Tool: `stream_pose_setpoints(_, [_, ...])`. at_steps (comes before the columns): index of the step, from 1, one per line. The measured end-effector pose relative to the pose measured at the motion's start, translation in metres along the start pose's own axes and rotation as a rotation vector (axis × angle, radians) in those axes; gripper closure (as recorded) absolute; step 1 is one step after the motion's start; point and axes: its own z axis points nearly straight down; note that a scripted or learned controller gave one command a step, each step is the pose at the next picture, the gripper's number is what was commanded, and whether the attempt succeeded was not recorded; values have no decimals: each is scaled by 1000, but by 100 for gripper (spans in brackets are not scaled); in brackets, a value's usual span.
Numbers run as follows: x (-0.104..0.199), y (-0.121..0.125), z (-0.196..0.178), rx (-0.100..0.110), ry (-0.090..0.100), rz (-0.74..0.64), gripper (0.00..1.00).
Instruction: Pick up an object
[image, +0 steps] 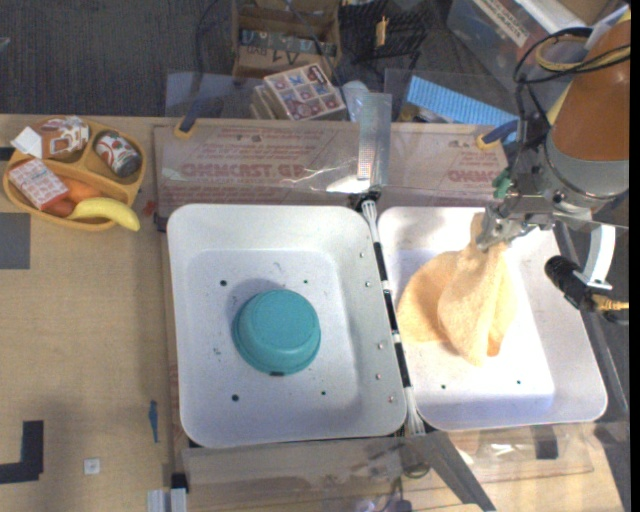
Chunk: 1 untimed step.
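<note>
A pale orange cloth (462, 300) is seen pinched at its top corner between the fingers of the gripper (492, 232), which is clenched on the fabric above the right bin (570, 400). The cloth is drawn up into a narrow peak at the gripper and hangs down from it in folds, its lower part spread and bunched over the left and middle of the bin's white floor. The arm (590, 110) — grey, with an orange band above the wrist — is shown reaching in from the right edge of the view, with dark cables looped over it. In the left bin (200, 250), a teal bowl (277, 330) is placed upside down near the centre, well apart from the cloth and separated from it by the two bins' adjoining rims. On the wooden bench (70, 350) to the far left, a yellow tray (20, 190) is set out holding toy food: a banana (105, 211) lies at its front edge, with small packets and a tin behind it. Behind both bins, a sheet of clear plastic (270, 165) with reddish lettering is laid flat — beyond it, a blue corrugated piece (450, 102) and a printed box (297, 88) are visible on the dark floor.
</note>
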Motion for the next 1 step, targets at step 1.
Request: stream_pose_setpoints(1, [44, 0, 78, 0, 0, -54, 0])
